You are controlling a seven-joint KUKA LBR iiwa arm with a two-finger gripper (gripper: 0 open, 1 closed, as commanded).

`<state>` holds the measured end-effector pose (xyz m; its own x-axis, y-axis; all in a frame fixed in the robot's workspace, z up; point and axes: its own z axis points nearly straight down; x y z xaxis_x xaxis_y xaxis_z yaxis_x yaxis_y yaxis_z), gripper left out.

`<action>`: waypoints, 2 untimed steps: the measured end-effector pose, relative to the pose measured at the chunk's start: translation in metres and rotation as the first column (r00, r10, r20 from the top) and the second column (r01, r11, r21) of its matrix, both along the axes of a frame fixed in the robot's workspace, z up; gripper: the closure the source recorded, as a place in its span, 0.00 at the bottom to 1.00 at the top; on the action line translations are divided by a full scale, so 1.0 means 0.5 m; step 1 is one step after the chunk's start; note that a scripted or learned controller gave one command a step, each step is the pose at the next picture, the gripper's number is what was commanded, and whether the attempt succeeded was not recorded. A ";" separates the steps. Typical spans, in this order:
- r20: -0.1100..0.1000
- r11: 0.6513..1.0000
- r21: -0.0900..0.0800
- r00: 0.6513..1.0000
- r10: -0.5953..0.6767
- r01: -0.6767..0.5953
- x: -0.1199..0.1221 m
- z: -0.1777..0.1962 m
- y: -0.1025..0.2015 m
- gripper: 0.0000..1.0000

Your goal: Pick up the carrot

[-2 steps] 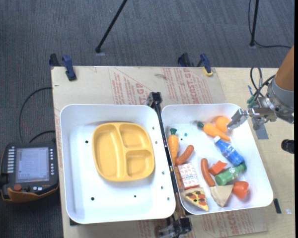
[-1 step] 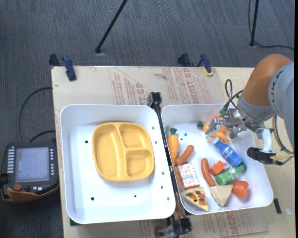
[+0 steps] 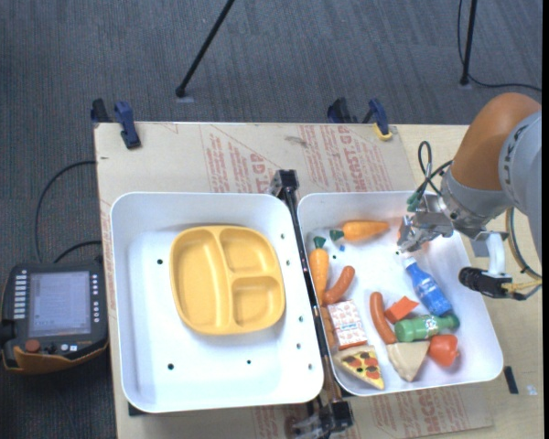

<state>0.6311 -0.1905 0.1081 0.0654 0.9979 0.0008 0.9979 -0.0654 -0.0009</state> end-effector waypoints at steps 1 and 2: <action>-0.002 1.000 0.001 1.000 0.013 -0.013 -0.088 -0.042 0.146 1.00; 0.001 0.969 0.000 0.969 0.249 -0.249 -0.098 0.160 0.295 1.00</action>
<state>0.5819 -0.0431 0.1880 -0.1848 0.9828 0.0009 0.9828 0.1848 0.0000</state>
